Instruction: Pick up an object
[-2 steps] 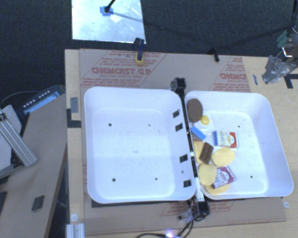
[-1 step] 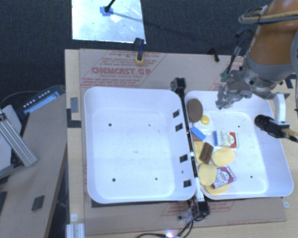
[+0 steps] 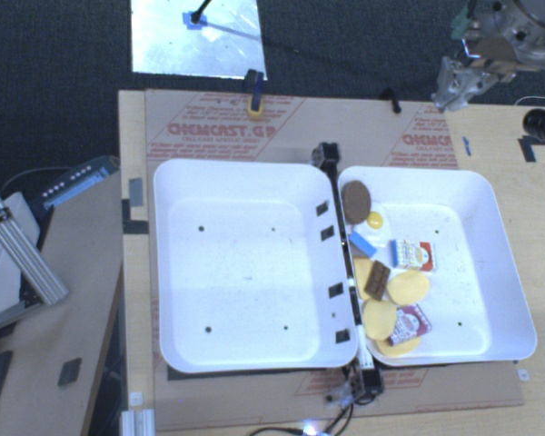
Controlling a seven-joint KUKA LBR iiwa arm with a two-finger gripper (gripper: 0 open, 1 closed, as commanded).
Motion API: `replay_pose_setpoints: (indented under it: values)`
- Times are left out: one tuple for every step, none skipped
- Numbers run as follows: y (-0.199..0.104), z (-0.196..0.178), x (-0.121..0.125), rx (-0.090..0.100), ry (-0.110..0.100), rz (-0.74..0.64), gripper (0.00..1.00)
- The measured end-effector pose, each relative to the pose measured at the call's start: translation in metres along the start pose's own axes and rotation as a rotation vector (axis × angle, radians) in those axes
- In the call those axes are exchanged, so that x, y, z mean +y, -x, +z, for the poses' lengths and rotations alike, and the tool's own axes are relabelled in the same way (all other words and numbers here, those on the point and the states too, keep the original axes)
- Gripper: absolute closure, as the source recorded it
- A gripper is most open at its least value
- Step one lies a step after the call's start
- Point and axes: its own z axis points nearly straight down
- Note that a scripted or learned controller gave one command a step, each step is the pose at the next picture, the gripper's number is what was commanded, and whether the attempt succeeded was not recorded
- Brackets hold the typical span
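The right bin (image 3: 490, 271) holds several small things crowded along its left side. A brown oval piece (image 3: 356, 202) lies at the top, with a small yellow ball (image 3: 374, 220) just below it. A blue and white block (image 3: 365, 242) and a white packet with red print (image 3: 411, 255) sit in the middle. Lower down lie a dark brown bar (image 3: 377, 280), pale yellow discs (image 3: 407, 288) and a dark red packet (image 3: 411, 323). My gripper (image 3: 452, 87) hangs high at the top right, beyond the far edge of the right bin, with nothing seen in it.
The left bin (image 3: 245, 271) shows only its white floor and a few dark dots. Black clips (image 3: 329, 234) line the wall between the bins. A shiny metal sheet (image 3: 198, 25) lies beyond the bench, and a yellow and blue clamp (image 3: 254, 94) sits at the board's far edge.
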Motion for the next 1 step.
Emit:
replay_pose_setpoints:
  values:
    - [0.0021,-0.0869,-0.0037,0.001,-0.009,0.002,1.00]
